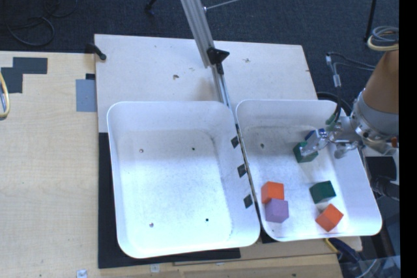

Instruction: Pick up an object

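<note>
End effector [315, 143] touching green block [303, 152].

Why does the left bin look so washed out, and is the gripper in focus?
In the camera view, strong light from above bleaches the floor of the left bin almost pure white; the right bin shows soft grey shade along its near wall. The gripper looks slightly blurred, while the orange cube and purple cube are sharper.

The grey arm [381, 97] with its orange band comes in from the right, and its gripper [311, 146] points left, fingers pinching a small green block [303, 152].
</note>
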Available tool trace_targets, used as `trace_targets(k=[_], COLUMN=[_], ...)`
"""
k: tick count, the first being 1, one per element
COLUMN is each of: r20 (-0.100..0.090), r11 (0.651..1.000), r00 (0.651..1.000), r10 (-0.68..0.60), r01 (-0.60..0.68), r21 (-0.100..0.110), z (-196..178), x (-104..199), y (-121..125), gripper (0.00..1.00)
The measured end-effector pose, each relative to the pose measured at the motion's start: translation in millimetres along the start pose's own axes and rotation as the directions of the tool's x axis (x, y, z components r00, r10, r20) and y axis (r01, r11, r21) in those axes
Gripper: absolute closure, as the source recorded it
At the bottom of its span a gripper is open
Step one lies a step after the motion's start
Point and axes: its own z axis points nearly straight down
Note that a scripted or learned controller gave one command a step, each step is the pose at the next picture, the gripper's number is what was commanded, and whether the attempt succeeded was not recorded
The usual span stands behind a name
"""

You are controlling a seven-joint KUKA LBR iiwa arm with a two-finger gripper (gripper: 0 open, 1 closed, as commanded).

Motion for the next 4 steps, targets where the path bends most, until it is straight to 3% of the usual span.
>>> trace_targets(k=[1,2,3,4], r20=[-0.001,0.002,0.001,-0.002], r11=[1.0,1.0,1.0,1.0], r00=[1.0,1.0,1.0,1.0], r10=[-0.002,-0.007,-0.01,-0.011], r01=[0.002,0.007,0.01,0.011], r21=[0.008,-0.004,0.003,-0.006], z=[106.6,123.8,113.1,50.1], x=[-37.9,-45.9,-45.3,35.1], y=[25.4,103.4,100.9,116.0], gripper=[0.0,0.0,1.0,1.0])
